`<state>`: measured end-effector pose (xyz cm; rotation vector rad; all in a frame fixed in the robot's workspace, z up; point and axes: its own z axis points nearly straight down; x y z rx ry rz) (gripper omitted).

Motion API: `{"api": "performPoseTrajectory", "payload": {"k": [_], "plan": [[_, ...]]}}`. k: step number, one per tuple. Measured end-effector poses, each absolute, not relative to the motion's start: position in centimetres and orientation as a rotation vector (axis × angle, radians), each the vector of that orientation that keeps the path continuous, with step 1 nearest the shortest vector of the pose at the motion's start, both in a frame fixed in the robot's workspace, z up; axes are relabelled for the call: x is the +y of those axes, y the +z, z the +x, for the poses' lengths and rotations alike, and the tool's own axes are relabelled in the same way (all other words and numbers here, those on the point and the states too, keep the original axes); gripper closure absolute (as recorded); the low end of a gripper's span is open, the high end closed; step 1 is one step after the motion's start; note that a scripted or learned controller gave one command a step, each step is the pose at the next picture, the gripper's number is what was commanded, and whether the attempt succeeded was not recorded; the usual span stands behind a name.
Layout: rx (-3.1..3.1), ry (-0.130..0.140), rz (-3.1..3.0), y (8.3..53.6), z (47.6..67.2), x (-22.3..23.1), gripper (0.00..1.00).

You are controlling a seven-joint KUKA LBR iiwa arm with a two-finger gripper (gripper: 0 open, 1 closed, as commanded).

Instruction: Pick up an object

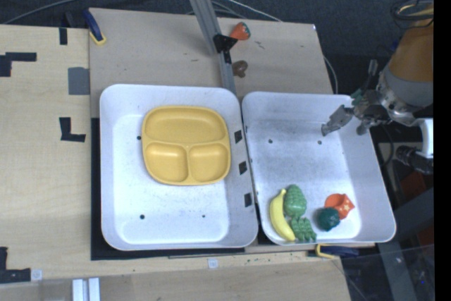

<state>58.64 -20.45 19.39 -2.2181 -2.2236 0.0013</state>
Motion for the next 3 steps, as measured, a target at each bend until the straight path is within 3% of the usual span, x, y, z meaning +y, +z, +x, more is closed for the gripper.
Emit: {"api": "performPoseTrajectory", "payload": {"k": [1, 3], "plan": [[-2.223, 0.002, -2.218, 19.4, 58.6, -20.5, 0.0], [-2.224, 0.003, -2.22, 8.7, 58.2, -20.6, 0.0]]}}
